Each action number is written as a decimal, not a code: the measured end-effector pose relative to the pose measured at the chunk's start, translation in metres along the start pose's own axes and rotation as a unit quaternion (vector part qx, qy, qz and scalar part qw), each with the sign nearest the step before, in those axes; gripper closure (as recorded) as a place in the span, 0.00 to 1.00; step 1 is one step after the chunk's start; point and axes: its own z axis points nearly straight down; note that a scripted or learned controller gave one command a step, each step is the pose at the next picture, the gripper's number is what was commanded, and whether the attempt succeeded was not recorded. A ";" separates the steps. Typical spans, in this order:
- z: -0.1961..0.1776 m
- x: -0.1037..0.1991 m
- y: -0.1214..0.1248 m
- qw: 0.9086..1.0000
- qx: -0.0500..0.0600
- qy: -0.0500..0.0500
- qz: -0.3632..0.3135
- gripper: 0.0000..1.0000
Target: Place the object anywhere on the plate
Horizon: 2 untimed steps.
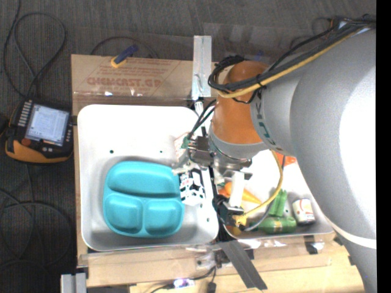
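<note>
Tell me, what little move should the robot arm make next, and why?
Probably a short slide toward the left bin, if it is carrying something; I can't tell. The gripper hangs over the edge between the bins, just beside the blue plate. The toys lie in the right bin, so the plate has nothing on it yet.

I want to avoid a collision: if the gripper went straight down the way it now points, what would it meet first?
Probably the right edge of the teal plate, or the white floor of the left bin just beside it. The gripper hangs near the wall between the bins, and depth is hard to judge from this slanted view.
</note>
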 end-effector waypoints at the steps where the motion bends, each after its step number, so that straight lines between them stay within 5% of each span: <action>1: -0.006 0.000 -0.001 1.000 0.003 -0.001 -0.001 1.00; 2: -0.044 -0.019 -0.015 1.000 -0.001 -0.001 0.023 1.00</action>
